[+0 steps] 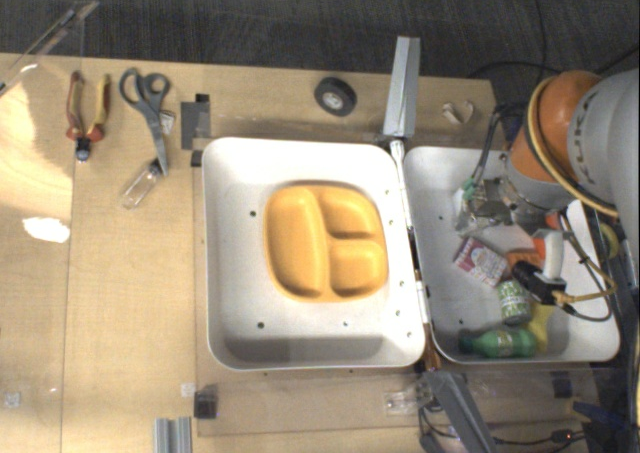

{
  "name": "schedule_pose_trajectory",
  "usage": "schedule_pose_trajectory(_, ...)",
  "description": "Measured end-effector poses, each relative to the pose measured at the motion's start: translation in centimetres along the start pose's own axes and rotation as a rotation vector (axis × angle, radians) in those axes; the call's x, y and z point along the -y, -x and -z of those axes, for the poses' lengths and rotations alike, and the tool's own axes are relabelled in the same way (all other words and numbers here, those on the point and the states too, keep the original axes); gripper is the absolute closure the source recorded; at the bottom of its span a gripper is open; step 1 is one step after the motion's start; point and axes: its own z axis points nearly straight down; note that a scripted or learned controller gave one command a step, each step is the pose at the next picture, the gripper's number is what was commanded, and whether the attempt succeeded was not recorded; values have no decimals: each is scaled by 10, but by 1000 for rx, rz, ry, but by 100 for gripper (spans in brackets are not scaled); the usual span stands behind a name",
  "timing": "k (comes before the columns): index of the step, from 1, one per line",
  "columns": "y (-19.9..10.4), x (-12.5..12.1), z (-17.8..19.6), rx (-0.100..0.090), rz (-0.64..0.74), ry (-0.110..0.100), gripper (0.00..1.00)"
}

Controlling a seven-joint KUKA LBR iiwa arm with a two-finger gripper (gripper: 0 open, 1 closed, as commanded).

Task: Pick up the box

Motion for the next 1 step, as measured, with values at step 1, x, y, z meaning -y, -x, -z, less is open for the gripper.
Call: schedule_pose_trajectory(1, 0, 0, 0, 0, 0, -1, 0)
